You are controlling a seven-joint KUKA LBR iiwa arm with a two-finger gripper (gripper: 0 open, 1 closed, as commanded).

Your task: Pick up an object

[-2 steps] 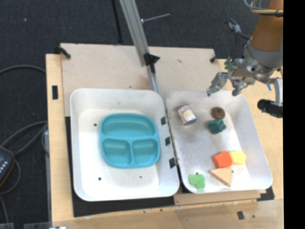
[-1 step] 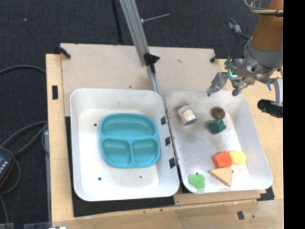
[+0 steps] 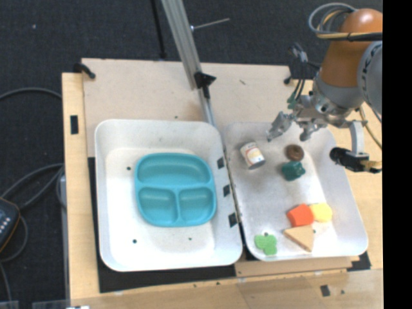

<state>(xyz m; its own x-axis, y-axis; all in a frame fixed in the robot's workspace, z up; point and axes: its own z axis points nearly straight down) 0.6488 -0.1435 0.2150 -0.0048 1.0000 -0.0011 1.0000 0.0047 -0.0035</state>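
The arm (image 3: 344, 56) is reaching in from the right, and its gripper (image 3: 293, 126) is hanging over the far end of the right bin (image 3: 351, 205), with its two fingers (image 3: 278, 126) spread apart and nothing sitting between them. Just beneath and slightly nearer the camera, a brown disc (image 3: 295, 152) is lying on the bin floor, and a dark green piece (image 3: 293, 170) is lying just beside it on the near side. A small can (image 3: 252, 154) is lying tilted to the left of those two, near the bin's left wall. Toward the near end of the same bin, an orange block (image 3: 300, 215) is touching a yellow block (image 3: 321, 212), and a tan wedge (image 3: 301, 238) is sitting right in front of them. A light green piece (image 3: 265, 243) is resting by the near left corner. The left bin (image 3: 116, 140) is holding a teal tray (image 3: 174, 189) with three compartments, lying flat near its middle. An aluminium post (image 3: 183, 40) is slanting up from the bench (image 3: 148, 89) between the two bins.
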